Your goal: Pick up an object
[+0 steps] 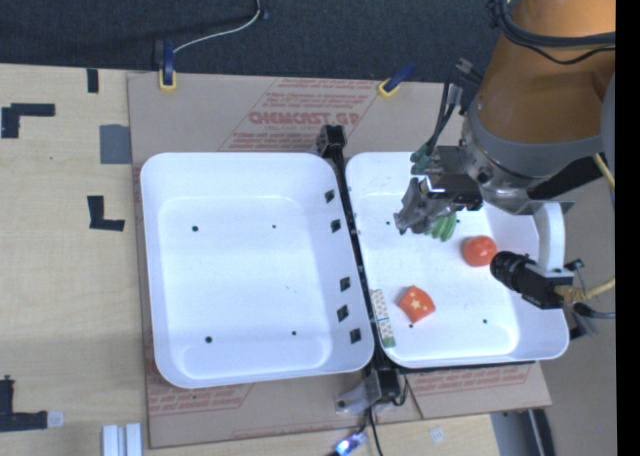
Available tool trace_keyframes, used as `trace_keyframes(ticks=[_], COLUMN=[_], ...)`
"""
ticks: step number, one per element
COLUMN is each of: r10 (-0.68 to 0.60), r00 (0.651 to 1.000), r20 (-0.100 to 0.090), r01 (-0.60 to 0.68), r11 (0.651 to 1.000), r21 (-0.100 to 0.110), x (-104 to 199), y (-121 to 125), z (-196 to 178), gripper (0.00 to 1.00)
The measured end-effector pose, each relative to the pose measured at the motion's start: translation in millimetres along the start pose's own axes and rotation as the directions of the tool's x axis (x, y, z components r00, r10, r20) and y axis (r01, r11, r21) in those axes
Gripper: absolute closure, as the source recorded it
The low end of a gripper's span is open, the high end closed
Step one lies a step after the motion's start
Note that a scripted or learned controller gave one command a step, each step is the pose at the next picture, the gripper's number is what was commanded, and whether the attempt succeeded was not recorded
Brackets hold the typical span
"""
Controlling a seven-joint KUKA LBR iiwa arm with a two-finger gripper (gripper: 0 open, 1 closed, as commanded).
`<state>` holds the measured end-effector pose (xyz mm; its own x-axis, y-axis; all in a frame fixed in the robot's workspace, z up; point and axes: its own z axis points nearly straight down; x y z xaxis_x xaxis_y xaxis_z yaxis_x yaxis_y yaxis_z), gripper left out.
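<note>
— Over the right bin (520, 344): grey arm (545, 94) with its orange band, reaching in from the right, hand (425, 206) low above the bin's middle.

— Grip?

— Cannot tell; too dark and bunched up against the white floor to read. A green object (444, 227) just beside it, partly hidden underneath, touching or not unclear.

— Anything else in that bin?

— An orange-red ball (479, 250) right of the green one, near the arm's black fitting. A red-orange block (417, 303) lower down, toward the near wall. A small patterned strip (381, 317) along the left wall, by the divider.

— And around?

— Left bin (160, 274) alongside, both on brown cardboard (290, 114) atop the counter (60, 274).
</note>
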<state>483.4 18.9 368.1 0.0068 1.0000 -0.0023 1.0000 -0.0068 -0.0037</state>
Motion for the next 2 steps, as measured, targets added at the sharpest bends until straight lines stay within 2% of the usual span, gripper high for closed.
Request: trace_keyframes(ticks=[2], r10=[-0.009], r00=[1.000], r20=[0.000], r01=[0.009], r11=[1.000], r21=[0.000], x=[4.4], y=[0.5], z=[-20.8], gripper=[1.00])
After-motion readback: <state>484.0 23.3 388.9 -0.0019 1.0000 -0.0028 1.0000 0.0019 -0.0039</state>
